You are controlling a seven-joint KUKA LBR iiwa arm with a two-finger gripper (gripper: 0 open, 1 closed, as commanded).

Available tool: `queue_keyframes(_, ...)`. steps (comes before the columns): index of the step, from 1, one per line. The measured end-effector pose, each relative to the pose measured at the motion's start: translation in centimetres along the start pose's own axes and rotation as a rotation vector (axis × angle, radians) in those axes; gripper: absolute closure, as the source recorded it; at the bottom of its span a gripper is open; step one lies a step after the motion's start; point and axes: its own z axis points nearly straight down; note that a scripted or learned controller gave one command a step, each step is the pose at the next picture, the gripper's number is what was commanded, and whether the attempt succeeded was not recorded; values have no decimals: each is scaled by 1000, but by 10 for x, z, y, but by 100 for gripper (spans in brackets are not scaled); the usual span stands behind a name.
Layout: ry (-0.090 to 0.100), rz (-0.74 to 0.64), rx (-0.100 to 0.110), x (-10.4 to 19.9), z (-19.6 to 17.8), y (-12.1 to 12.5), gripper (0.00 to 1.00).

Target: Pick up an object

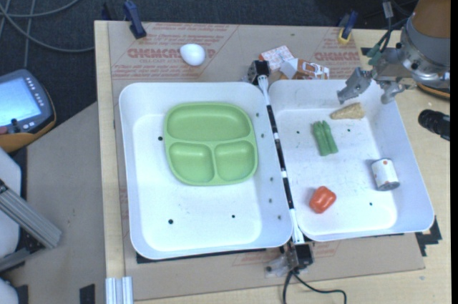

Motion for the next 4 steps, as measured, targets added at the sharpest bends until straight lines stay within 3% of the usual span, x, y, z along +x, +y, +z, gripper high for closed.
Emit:
queue_keyframes(1,0,1,2,-7,91,12,0)
queue_keyframes(2,0,0,1,10,180,10,0)
queue_keyframes(3,0,1,-1,10,170,10,100)
queue_keyframes(4,1,-2,-1,96,80,19,100)
